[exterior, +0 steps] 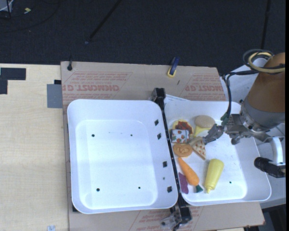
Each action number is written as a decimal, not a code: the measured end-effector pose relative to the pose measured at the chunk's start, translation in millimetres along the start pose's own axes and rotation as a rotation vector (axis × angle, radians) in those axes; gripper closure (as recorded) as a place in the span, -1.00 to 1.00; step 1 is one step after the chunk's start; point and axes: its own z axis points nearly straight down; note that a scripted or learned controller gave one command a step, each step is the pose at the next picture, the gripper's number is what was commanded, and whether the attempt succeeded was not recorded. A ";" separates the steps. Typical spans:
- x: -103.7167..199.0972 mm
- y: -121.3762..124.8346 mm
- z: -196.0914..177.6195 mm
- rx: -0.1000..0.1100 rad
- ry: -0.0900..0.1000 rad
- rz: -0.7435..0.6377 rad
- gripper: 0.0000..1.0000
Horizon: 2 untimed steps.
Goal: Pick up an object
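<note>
Reaching in from the right of the frame, the claw (213, 134) hangs low over the right bin (241, 189); its opening I cannot tell; just left lie a cracker wedge (199, 150), round cookie (182, 149) and carrot (189, 171); a yellow bottle (213, 173) lies below; the left bin (77, 153) adjoins.

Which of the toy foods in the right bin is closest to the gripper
The pizza slice, just below and left of the gripper; the carrot and yellow bottle lie farther.
</note>
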 end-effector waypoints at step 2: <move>51.4 20.7 118.8 -0.003 -0.001 -0.002 -1.00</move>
